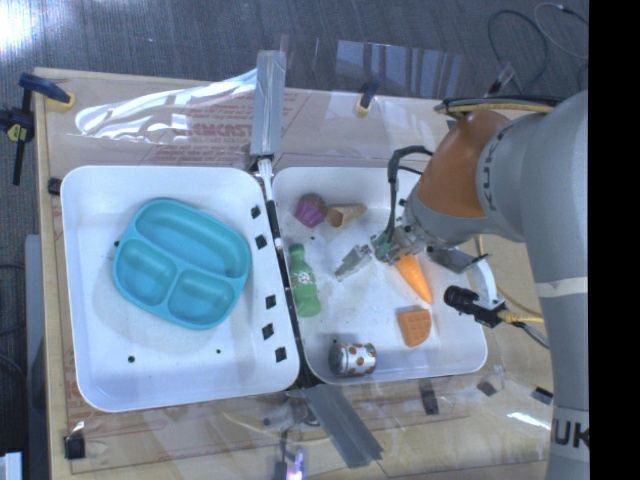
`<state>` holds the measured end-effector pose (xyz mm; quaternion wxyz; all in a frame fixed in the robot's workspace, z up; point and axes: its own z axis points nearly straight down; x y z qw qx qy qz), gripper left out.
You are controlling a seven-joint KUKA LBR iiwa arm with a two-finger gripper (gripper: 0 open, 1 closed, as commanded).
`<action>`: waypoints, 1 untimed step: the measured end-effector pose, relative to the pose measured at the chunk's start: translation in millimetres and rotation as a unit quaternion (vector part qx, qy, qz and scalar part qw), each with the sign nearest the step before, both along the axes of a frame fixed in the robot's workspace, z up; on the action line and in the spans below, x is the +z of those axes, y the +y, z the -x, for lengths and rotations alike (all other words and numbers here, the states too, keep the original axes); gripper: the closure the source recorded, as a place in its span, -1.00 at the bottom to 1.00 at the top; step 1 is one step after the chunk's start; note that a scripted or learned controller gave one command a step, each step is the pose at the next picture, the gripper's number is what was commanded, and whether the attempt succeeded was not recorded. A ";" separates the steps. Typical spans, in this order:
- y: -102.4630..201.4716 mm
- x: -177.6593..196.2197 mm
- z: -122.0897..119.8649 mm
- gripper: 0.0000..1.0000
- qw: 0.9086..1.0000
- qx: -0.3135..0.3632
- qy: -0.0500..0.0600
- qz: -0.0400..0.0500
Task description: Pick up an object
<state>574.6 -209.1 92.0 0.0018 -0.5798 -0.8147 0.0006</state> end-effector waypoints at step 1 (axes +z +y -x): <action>0.7 10.3 -0.8 1.00 1.000 0.002 0.000 0.000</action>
